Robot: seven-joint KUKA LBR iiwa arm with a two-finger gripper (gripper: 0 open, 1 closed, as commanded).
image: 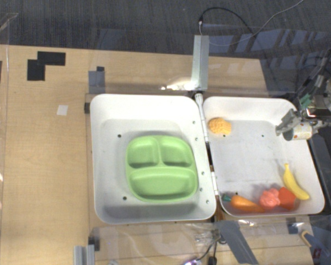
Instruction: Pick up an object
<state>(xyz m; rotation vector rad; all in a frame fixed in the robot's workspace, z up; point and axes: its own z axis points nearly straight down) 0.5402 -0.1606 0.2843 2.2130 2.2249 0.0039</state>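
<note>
The arm's gripper (289, 130) hovered above the right bin's (248, 164) far edge, jaws' state unclear, nothing visibly held, banana (295, 182) ungrasped.

This looks like a robot lab, a place where people test machines. Two white bins (146, 106) sit side by side on a light wood bench (38, 148), held in place by grey metal brackets (201, 59). Black wires (248, 26) trail over the dark carpet floor (99, 10) at the far side. A clear plastic wall (0, 93) stands at the left. Black tape marks (44, 64) are stuck on the bench top. The food in the right bin is toy food, like a plastic banana (295, 182). The left bin holds a green toy tray (161, 167). A robot arm (320, 101) reaches in from the right.
</note>
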